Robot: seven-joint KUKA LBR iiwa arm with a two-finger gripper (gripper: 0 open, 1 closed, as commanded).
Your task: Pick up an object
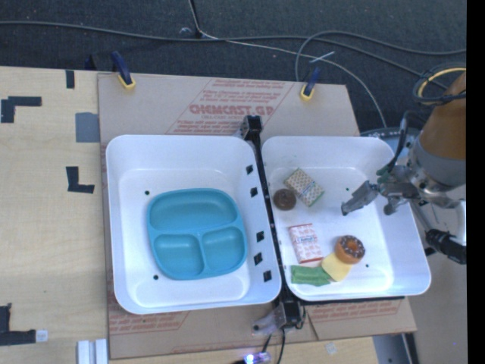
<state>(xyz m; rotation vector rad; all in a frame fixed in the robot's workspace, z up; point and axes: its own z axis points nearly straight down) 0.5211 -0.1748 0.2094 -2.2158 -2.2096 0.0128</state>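
Over right shallow white bin (394,275): grey two-finger gripper (373,199) is seen with fingers spread apart, nothing between them | chocolate-glazed sprinkled doughnut (350,248) lies below it, partly covering yellow wedge (334,268) | arm is cut off at right.

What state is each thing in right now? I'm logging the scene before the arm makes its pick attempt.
gripper: over the right bin, nothing between its fingers.
blue plate: flat in the left bin, nothing in its compartments.
patterned box: lying tilted.
brown disc: flat, beside the box.
red packet: lying flat.
donut: resting on the yellow piece.
green piece: flat, at the near wall.
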